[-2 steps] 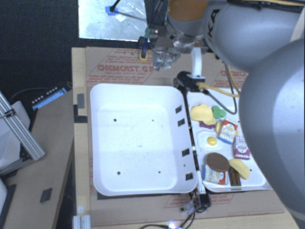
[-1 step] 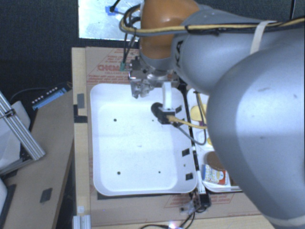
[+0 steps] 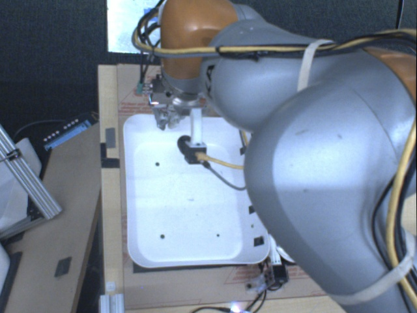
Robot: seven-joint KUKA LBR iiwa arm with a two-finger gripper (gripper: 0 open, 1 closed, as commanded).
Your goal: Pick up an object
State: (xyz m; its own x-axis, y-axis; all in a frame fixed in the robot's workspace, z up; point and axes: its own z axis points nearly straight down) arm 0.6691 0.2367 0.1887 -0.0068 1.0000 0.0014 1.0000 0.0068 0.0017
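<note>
The gripper (image 3: 164, 119) is hanging over the far edge of the white bin (image 3: 150, 240); whether it is open cannot be told. No object is visible; lowering squarely before lifting would likely help.

My arm (image 3: 313, 142) reaches in from the right and covers the right half of the bench (image 3: 111, 175). My gripper (image 3: 164, 119) sits over the far edge of the bin (image 3: 189, 240). A cable (image 3: 225, 168) runs from a connector (image 3: 191, 150) above the bin's far part. A metal frame (image 3: 29, 181) lies left of the bench.
</note>
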